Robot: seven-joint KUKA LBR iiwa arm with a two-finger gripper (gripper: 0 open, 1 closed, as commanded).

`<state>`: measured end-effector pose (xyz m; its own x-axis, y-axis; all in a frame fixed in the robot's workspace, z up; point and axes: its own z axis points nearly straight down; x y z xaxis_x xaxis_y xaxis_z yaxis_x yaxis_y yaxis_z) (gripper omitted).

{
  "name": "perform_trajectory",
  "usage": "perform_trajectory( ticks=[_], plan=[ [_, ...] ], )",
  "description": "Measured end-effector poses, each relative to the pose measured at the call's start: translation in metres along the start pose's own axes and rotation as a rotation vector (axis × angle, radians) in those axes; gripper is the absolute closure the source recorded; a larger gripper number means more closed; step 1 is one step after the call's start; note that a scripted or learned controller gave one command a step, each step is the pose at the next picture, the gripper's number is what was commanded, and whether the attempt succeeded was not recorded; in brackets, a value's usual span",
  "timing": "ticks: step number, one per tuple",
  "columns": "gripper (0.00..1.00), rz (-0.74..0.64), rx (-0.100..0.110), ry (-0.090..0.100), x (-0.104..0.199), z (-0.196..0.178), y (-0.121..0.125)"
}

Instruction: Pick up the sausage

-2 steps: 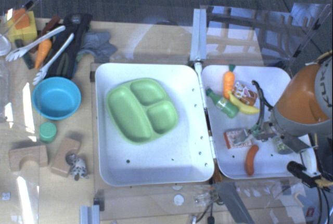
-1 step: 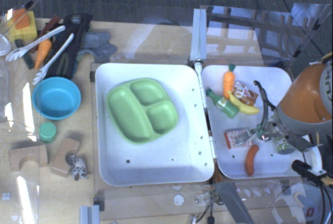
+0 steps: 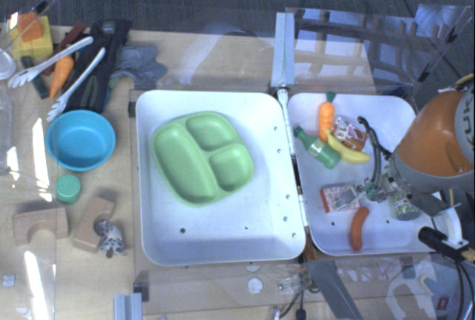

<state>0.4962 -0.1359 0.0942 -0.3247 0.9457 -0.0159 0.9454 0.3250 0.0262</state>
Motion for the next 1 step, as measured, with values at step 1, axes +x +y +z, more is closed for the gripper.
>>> perform_trajectory(
  ticks=[1],
  plan=[
    [0.00, -0.094, 0.002, -0.001, 0.0224, 0.0000, 0.0067]
  ],
)
